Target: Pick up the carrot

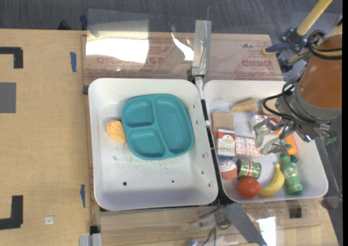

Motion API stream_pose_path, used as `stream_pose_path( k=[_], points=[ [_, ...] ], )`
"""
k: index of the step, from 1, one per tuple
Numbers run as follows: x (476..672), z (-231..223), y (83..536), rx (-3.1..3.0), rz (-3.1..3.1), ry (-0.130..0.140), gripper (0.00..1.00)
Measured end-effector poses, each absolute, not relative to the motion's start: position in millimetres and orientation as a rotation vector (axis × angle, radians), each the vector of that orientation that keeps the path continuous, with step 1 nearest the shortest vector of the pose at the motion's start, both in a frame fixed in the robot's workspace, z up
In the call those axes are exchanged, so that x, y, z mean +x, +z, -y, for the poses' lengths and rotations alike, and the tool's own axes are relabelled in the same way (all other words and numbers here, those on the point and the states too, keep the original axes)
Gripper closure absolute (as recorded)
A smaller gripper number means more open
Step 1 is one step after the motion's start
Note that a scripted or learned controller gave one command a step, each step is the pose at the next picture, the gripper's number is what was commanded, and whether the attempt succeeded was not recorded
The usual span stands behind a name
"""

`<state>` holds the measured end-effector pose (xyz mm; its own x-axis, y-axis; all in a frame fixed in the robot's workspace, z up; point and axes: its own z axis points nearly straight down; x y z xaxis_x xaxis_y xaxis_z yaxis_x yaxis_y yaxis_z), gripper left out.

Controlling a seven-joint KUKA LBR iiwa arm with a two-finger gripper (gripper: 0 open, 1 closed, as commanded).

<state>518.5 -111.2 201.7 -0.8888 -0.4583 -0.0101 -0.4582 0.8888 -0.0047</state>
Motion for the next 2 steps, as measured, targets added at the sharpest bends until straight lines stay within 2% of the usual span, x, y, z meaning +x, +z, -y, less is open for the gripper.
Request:
stream_pose_path(
  k=[1, 2],
  points=[
    [522.6, 181.1, 191.3, -0.886, -3.008, -0.004, 1.0],
    [491.5, 148.9, 202.2, -1.1, -2.939, 0.0, 1.0]
  ],
)
